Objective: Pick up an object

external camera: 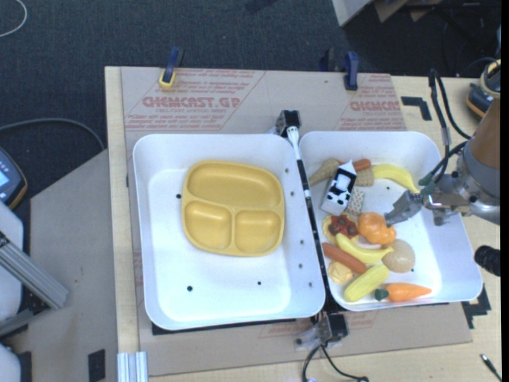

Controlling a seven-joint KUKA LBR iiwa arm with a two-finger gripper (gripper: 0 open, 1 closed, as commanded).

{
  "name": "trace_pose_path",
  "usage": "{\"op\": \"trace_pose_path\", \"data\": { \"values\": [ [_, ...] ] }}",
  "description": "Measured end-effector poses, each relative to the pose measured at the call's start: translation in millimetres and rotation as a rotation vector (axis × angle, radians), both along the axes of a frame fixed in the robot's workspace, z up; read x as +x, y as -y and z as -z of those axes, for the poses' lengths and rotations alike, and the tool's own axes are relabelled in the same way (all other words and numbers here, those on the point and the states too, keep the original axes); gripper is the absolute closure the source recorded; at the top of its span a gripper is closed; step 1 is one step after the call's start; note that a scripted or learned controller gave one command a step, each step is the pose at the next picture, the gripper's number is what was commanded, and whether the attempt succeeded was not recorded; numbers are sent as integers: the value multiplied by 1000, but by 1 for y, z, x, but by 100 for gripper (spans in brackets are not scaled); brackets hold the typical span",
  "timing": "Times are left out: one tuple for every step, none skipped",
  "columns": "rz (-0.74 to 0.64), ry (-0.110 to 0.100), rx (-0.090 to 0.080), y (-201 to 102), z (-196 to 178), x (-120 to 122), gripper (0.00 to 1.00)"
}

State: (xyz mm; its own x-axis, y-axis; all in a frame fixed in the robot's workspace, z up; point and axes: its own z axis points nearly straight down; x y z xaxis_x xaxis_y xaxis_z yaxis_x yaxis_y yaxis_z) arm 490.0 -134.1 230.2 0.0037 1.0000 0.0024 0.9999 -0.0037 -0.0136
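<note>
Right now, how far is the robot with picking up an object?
Done: the gripper is down in the right bin, beside the orange fruit. In hand: closing in on the toy food pile; nothing visibly held. Left: grasp and lift. The yellow tray lies in the left bin.

The scene is viewed from a single fixed camera mounted above the bench [238, 94], looking down at a slant, so that the bench's far edge lies toward 12 o'clock and its near edge toward 6 o'clock. Both white bins are taken in whole — the left bin [159, 293] toward 9 o'clock, the right bin [453, 269] toward 3 o'clock — with dark floor seen beyond. The arm [485, 161] is seen entering from 3 o'clock.
</note>
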Motion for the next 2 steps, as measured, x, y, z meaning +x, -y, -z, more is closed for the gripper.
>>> {"op": "trace_pose_path", "data": {
  "values": [
    [-4, 14, -2, 0, -7, 3, 0],
    [-3, 9, 0, 3, 36, -1, 0]
  ]
}}
